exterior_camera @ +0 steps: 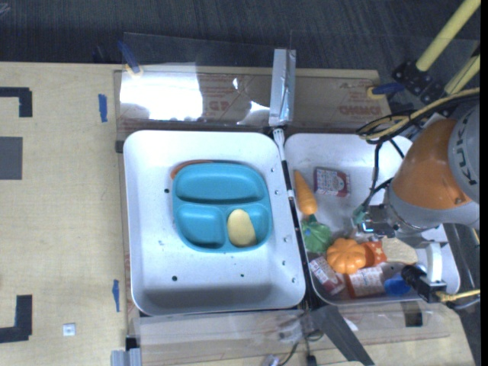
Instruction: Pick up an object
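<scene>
Arm: the grey arm [446, 166] enters from the right edge of the frame, its orange band above the wrist, bent down over the right bin's right half.
End effector: the end effector [374, 223] sits low in the right bin [343, 147], just right of the green item — how far its fingers are parted I cannot tell, nor whether it has hold of anything.
Bins: two white bins, side by side on the table [53, 227].
Left bin: the left bin [145, 227] holds one blue divided tray [206, 197] with one yellow egg-shaped piece [241, 227] in its lower right compartment.
Right bin: one carrot [305, 193], one small packet [330, 180], one green item [315, 236], one orange pumpkin [347, 255], one red-and-white bottle [367, 280] — clustered at lower centre-right of the frame.
</scene>
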`<state>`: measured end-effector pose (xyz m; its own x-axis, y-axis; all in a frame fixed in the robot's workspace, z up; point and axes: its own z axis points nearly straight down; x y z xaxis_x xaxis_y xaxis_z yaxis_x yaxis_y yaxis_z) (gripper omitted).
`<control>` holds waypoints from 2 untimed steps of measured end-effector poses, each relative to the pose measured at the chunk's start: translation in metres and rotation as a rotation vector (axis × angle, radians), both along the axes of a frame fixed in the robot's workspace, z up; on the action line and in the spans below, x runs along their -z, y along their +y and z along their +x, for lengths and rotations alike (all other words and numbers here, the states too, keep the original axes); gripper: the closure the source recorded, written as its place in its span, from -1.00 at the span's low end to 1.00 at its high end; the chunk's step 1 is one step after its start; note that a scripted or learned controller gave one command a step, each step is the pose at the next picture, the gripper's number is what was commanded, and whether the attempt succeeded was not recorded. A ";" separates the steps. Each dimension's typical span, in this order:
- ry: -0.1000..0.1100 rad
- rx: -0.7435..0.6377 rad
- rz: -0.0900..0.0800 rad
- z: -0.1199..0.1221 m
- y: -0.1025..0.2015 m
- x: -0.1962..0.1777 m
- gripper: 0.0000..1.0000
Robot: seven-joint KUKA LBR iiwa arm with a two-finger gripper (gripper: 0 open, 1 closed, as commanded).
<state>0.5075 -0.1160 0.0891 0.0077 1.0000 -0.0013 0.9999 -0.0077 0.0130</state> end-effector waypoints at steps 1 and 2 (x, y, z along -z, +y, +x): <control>0.003 0.000 0.000 -0.001 0.000 0.001 -1.00; 0.000 -0.046 -0.003 -0.014 0.004 0.001 -1.00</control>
